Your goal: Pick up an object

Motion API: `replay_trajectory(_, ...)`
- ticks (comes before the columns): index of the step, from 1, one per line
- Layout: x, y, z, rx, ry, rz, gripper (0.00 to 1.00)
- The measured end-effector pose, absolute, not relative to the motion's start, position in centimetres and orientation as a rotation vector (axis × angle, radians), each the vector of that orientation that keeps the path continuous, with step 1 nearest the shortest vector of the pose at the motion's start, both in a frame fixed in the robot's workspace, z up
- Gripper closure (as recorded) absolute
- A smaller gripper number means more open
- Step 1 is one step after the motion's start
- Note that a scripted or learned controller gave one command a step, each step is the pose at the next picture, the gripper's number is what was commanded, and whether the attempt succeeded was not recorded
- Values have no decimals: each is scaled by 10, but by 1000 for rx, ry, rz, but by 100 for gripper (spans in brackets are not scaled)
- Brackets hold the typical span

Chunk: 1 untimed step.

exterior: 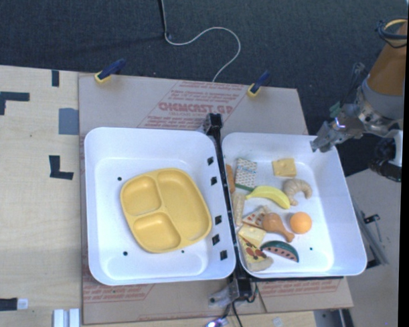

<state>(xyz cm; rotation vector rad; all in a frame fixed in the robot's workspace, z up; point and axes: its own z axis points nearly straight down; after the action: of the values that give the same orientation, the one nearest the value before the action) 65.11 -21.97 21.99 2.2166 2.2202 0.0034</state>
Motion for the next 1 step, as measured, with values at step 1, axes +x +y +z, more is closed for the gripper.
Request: replay_trajectory(1, 635, -165, 211, 2218, 2228, -2, 100)
